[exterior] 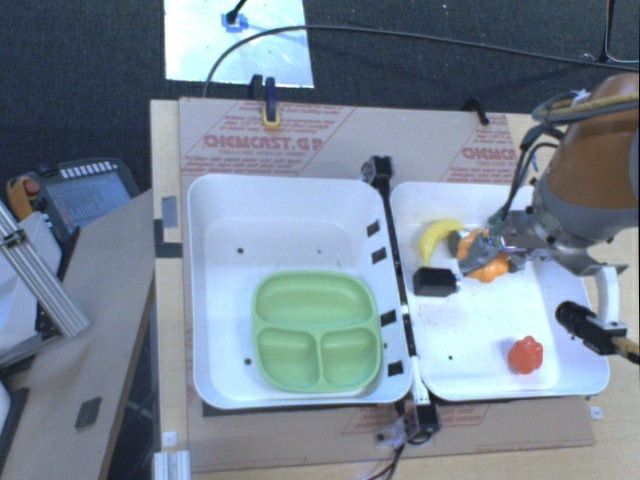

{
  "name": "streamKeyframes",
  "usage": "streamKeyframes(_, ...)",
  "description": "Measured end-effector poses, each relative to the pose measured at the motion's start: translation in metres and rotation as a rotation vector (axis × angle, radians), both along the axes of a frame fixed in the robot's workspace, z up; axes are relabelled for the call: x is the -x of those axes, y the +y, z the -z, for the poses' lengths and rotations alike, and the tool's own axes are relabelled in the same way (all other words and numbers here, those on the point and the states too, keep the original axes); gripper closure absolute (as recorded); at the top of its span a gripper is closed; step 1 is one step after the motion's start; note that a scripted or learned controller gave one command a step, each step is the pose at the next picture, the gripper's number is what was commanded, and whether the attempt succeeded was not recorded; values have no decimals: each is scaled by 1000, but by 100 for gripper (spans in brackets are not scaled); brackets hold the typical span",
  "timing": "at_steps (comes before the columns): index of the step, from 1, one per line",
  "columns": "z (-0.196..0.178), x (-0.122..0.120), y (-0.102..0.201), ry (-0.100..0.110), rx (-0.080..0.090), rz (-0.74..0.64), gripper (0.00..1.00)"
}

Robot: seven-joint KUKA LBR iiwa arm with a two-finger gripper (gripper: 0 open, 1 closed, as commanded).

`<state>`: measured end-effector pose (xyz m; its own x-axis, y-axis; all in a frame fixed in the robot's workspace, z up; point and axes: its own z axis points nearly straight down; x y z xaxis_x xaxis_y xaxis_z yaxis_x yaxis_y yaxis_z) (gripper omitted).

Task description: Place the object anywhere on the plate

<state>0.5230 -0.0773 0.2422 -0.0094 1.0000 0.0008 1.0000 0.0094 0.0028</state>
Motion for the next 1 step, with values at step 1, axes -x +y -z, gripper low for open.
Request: streamKeyframes(1,-5,-1,50,0,0,0,100)
